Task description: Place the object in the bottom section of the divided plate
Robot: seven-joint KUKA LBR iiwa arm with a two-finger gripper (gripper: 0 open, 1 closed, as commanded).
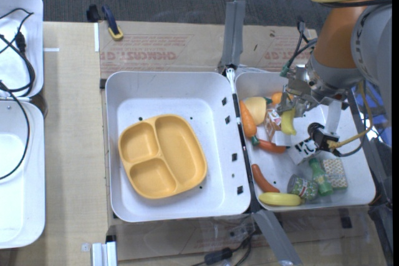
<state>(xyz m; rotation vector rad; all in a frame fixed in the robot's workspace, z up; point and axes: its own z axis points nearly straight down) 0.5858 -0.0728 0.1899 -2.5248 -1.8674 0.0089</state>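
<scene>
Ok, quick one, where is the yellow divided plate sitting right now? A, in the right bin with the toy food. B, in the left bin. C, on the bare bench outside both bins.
B: the yellow divided plate lies flat on the floor of the left bin, while the toy food is piled in the right bin under the arm.

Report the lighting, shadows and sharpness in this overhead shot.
Camera view: even, soft lighting; the yellow divided plate in the left bin casts hardly any shadow, and that bin's white floor is bright without glare. The plate's edges look sharp; the clutter under the gripper is harder to resolve.
</scene>
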